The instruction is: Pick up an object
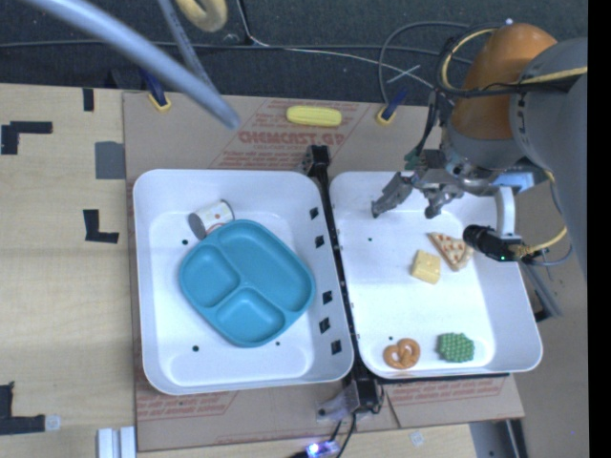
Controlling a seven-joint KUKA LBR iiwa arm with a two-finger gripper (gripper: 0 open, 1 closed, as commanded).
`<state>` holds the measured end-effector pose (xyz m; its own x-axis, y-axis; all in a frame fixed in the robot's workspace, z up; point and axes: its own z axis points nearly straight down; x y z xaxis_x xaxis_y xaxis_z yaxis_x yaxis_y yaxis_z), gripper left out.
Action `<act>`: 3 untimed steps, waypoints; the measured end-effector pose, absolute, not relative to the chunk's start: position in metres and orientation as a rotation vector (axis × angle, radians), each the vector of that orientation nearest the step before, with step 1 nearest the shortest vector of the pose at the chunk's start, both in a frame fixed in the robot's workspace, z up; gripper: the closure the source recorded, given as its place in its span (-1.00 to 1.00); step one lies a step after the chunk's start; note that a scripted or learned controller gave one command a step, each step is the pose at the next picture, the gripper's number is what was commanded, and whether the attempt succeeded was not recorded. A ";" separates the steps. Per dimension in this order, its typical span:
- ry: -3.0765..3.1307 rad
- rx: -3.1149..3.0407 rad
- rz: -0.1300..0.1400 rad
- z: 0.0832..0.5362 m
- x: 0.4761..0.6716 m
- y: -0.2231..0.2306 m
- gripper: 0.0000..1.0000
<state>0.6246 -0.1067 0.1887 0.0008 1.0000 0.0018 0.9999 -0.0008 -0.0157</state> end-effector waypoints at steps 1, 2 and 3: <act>-2.222 -2.218 0.002 0.197 0.628 -0.107 -1.00; -2.220 -2.217 0.009 0.134 0.632 -0.108 -1.00; -2.225 -2.220 0.003 0.082 0.632 -0.108 -1.00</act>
